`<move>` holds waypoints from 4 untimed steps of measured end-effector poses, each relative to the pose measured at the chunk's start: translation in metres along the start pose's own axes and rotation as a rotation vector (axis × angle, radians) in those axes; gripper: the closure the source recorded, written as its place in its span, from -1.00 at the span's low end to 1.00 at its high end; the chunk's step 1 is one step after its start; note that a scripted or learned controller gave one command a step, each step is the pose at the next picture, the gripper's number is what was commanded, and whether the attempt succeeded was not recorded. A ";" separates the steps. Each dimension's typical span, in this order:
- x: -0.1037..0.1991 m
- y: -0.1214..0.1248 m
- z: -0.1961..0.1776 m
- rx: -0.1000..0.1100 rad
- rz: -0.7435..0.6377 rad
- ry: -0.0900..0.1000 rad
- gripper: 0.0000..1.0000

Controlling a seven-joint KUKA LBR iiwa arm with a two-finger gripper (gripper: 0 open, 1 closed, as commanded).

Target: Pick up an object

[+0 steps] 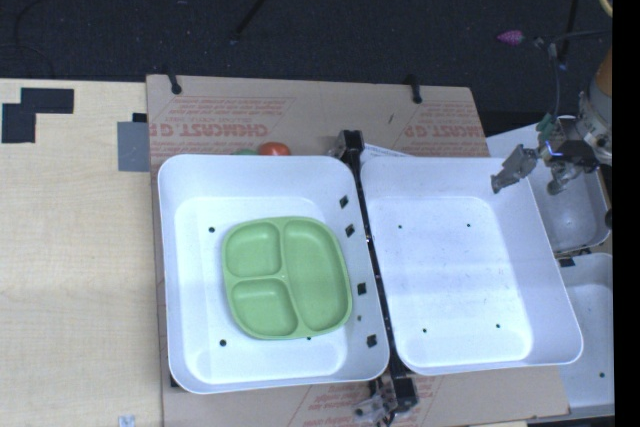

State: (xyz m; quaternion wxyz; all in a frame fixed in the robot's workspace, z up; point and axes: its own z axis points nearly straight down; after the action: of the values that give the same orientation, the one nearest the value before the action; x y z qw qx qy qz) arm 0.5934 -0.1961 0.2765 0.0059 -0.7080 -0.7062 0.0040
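— Plate (287,277), the green divided one, lay flat in the middle of the left bin (190,185), nearer its right wall than its left; was it the only thing worth going for?

— Probably; a small red object (273,150) sat just beyond that bin's far rim on the cardboard (300,120); the right bin (470,255) offered no target.

— And the claw (530,165)?

— It hung over the right bin's far right corner, well apart from the plate; whether it was open or closed I could not tell.

— How would you have done it well?

— In my judgement, cross to the left bin, come down over the plate's raised edge or a divider, and pinch that; a flat centre would have given nothing to hold.
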 end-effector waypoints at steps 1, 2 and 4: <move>0.000 0.002 -0.008 -0.013 -0.003 -0.003 -1.00; 0.001 0.011 0.052 -0.007 -0.003 -0.001 -1.00; -0.008 0.016 0.143 -0.008 -0.002 -0.001 -1.00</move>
State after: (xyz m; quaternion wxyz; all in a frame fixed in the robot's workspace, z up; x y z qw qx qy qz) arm 0.6075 -0.2038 0.1334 0.0026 -0.7073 -0.7069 0.0016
